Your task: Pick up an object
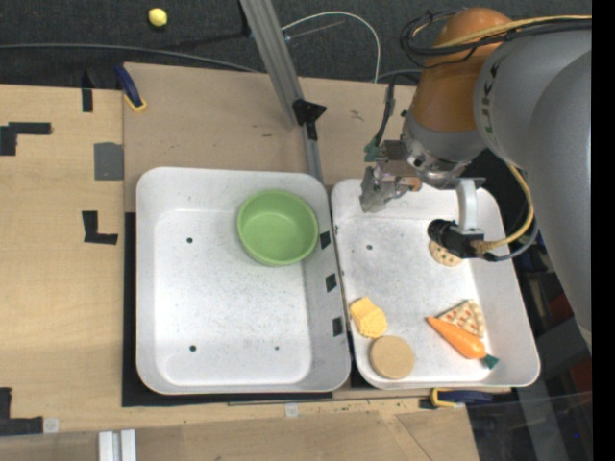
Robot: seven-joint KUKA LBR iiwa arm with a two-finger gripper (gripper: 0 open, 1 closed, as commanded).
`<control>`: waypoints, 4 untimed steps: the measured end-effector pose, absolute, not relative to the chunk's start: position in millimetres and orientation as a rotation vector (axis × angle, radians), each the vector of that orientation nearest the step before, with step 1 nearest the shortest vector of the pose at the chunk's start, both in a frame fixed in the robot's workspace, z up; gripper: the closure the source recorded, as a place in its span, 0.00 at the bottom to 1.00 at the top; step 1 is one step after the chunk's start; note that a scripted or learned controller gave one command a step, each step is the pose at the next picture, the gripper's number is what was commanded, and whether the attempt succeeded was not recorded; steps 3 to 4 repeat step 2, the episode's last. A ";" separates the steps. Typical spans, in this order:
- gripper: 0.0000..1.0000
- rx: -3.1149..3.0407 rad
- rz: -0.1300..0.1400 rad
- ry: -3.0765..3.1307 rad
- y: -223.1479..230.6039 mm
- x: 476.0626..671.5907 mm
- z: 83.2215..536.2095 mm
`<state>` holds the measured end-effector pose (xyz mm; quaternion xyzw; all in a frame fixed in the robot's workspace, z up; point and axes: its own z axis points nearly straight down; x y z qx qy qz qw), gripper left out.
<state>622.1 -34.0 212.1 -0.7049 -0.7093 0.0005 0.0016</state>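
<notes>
My gripper hangs over the far left corner of the right bin, its grey fingers pointing down with nothing visible between them. In the right bin lie a yellow waffle-like piece, a round tan biscuit, an orange carrot, a toast-like wedge and a small round cracker half hidden under the arm's black cable fitting. A green bowl sits in the left bin near its far right corner.
A slanted grey metal pole crosses above the bench behind the bins. The arm's body fills the upper right. A small yellow ball lies on the dark floor at the top left.
</notes>
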 end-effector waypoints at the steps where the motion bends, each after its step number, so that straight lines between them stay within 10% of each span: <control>1: 1.00 -2.211 0.001 -2.227 20.0 613.1 211.2; 4: 1.00 -2.211 -0.002 -2.229 76.9 617.2 225.5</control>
